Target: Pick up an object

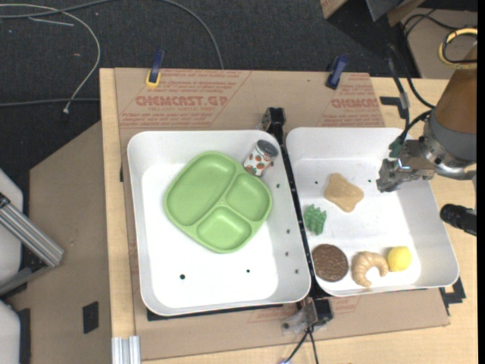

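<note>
Highest and closest to the lens, the grey arm (453,120) comes in at the right edge of the frame, and its claw (392,171) hangs over the upper right part of the right bin (413,222). Whether that claw is released or clenched, I cannot tell from this angle; nothing can be seen in its grip.

Just to its left and a touch lower in the frame lies the tan bread piece (343,192), the nearest candidate. It sits on bare bin floor with room all round, apart from the claw. Further down-left, a small green leafy piece (315,218) rests near the bin's left wall. Along the bottom of this bin runs a row: a brown round disc (330,262), a croissant (369,267) just beside it, and a yellow lemon (399,258) touching or nearly touching the croissant.

Over in the left bin (204,283) a green divided plate (218,201) fills the middle, and a small printed can (260,158) lies tipped by its upper right rim.

My read: this is the approach step, with no pick made yet. Next, the claw needs to shift left over the bread piece, drop straight down around it and close. The crowded bottom row looks a riskier choice.
</note>
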Controlling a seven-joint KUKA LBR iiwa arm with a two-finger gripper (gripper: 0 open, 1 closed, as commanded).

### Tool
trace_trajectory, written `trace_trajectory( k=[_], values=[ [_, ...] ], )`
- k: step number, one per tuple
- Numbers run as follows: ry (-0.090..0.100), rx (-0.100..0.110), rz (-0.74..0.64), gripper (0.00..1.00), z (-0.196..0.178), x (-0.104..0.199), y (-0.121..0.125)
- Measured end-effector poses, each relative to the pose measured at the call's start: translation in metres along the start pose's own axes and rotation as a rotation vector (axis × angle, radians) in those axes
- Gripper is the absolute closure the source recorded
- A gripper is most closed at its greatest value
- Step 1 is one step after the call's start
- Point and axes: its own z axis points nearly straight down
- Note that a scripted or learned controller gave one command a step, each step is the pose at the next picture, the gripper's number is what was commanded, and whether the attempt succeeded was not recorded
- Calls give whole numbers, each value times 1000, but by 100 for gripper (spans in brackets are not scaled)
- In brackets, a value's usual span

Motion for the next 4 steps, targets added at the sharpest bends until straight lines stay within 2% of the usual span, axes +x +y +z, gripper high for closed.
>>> trace_trajectory(
  k=[1, 2, 3, 4],
  values=[
    [1, 2, 0, 100, -28, 0, 1],
    [5, 8, -6, 100, -32, 61, 0],
    [5, 10, -5, 100, -17, 121, 0],
    [4, 11, -3, 100, -7, 166, 1]
  ],
)
